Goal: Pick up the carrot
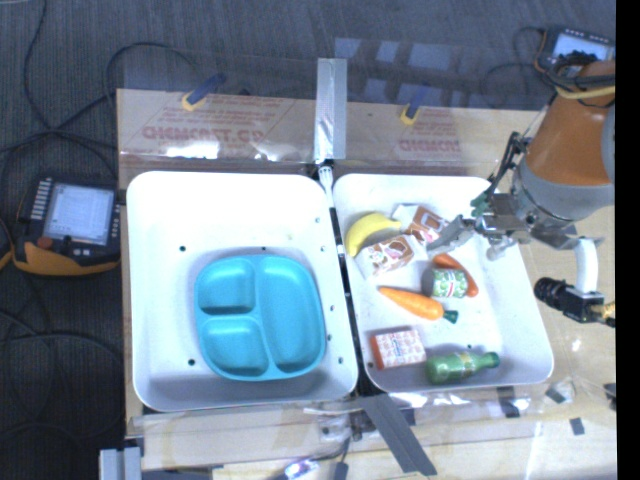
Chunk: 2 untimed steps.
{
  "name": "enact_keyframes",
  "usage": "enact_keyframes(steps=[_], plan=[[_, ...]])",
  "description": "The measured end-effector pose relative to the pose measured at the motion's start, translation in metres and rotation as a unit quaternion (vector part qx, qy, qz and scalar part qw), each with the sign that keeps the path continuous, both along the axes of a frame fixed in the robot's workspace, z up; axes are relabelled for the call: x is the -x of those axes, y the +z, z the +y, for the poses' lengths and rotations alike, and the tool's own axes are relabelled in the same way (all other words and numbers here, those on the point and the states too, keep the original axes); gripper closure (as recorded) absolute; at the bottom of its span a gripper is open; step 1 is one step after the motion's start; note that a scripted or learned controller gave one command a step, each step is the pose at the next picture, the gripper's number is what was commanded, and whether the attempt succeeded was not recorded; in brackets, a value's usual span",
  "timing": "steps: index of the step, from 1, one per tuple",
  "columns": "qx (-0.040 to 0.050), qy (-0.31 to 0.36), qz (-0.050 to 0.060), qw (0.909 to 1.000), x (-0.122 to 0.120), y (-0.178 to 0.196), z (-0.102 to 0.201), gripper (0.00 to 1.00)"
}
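**Desk:** What are we looking at?

**Photographer:** A KUKA arm reaches in from the right over the right bin [540, 318], its gripper [478, 230] hanging above the bin's upper half. The carrot [412, 303] lies on the bin floor, untouched, below and to the left of the jaws as the overhead camera frames them, near but clearly apart.

**Desk:** How does the carrot lie?

**Photographer:** Its long axis runs at a shallow slant, narrow tip up-left, thick end with the dark green stub down-right. The thick end is the part nearer the jaws.

**Desk:** Jaws open or closed?

**Photographer:** Cannot tell from this angle; the hardware at the wrist blurs together. Nothing shows between them.

**Desk:** Anything in the way?

**Photographer:** A small can [452, 283] sits between the jaws and the carrot, just beside its thick end. A banana [366, 230] and a snack packet [390, 254] lie out to the jaws' left, a red box [398, 348] and a green bottle [460, 365] beyond the carrot. The blue plate [258, 313] sits in the left bin [160, 208], well clear.

**Desk:** So the next move?

**Photographer:** My read: travel down-left past the can, then turn the wrist so the jaws close across the carrot's slant, not along it. The can looks the likeliest thing to get bumped.
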State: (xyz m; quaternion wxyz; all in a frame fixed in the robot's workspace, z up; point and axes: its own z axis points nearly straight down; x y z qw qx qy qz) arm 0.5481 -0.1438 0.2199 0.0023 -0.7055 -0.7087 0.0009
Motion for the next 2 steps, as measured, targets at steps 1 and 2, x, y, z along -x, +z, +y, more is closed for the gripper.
enact_keyframes(steps=[1,2], plan=[[0.0008,0.102,-0.005,0.9947,0.0506,-0.1309,0.028,0.0],[-0.0005,0.102,-0.005,0.9947,0.0494,-0.1229,0.0286,1.0]])
